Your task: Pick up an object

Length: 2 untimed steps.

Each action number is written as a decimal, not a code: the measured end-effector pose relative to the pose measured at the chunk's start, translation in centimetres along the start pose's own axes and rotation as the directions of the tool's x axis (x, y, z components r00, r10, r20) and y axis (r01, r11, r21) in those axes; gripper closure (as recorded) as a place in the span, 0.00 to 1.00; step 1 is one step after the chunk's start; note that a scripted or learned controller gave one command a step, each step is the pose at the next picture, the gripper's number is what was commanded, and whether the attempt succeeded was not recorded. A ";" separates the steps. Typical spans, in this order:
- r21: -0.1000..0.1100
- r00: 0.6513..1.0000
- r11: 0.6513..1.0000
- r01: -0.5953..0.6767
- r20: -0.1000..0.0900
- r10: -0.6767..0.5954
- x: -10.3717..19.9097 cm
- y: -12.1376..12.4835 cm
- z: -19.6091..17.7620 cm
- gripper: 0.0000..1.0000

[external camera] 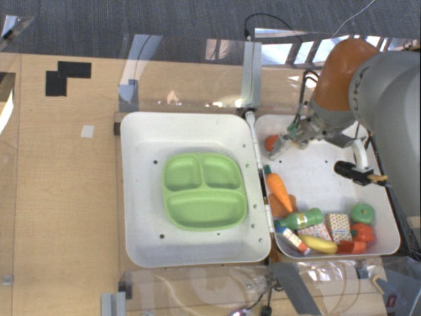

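The grey arm is reaching down into the right bin, its pincer hanging low beside a small red object; I cannot tell its opening. A smooth, tapered orange carrot is lying below it.

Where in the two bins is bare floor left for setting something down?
Left bin: a bare margin all around the green tray. Right bin: bare middle, between the gripper and the front pile by the carrot and bottle, which is crowded.

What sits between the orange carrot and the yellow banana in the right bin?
In the camera view, a green bottle lies between the orange carrot and the yellow banana.
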<state>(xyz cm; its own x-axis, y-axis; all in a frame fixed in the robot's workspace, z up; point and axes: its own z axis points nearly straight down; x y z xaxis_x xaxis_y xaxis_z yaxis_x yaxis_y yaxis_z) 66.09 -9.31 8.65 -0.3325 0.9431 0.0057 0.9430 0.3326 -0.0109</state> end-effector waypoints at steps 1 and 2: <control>-0.006 0.987 0.987 -0.159 0.001 0.159 0.2 0.8 -0.1 0.00; -0.017 0.988 0.988 -0.152 0.005 0.152 0.2 1.2 -1.5 1.00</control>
<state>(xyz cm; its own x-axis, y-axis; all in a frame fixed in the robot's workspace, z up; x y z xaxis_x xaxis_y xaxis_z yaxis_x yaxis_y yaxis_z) 67.15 -8.74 10.16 -0.1849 0.9828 -0.0008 0.9827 0.1849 0.0053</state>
